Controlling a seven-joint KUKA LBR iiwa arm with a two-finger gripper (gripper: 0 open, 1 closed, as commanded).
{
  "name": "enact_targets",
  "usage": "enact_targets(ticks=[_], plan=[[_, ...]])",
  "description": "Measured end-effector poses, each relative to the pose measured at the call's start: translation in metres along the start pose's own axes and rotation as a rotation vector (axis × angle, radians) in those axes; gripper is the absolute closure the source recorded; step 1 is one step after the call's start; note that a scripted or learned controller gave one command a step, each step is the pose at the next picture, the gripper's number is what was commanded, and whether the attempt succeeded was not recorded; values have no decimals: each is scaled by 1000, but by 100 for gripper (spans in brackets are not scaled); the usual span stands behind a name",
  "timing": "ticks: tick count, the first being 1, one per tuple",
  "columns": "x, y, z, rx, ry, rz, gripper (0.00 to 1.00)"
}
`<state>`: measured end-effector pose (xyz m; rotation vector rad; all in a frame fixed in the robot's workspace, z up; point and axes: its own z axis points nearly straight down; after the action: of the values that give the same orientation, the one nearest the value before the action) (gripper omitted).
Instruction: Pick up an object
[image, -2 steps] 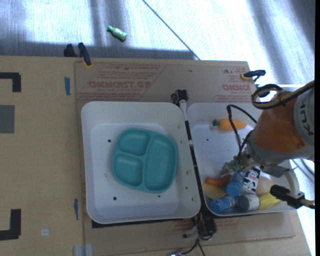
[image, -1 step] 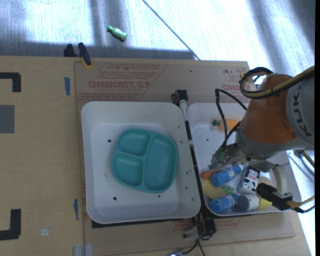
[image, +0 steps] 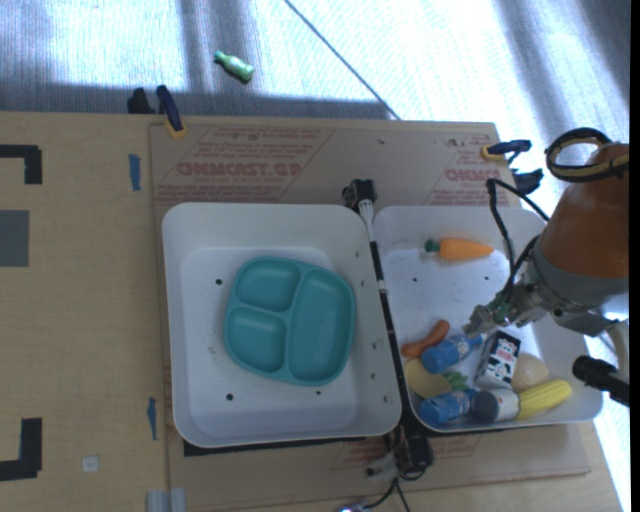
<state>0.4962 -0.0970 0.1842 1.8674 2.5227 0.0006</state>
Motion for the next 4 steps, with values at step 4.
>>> enact_targets(ticks=[4], plan=[[69,4,-1,-1,2,-1269,100]])
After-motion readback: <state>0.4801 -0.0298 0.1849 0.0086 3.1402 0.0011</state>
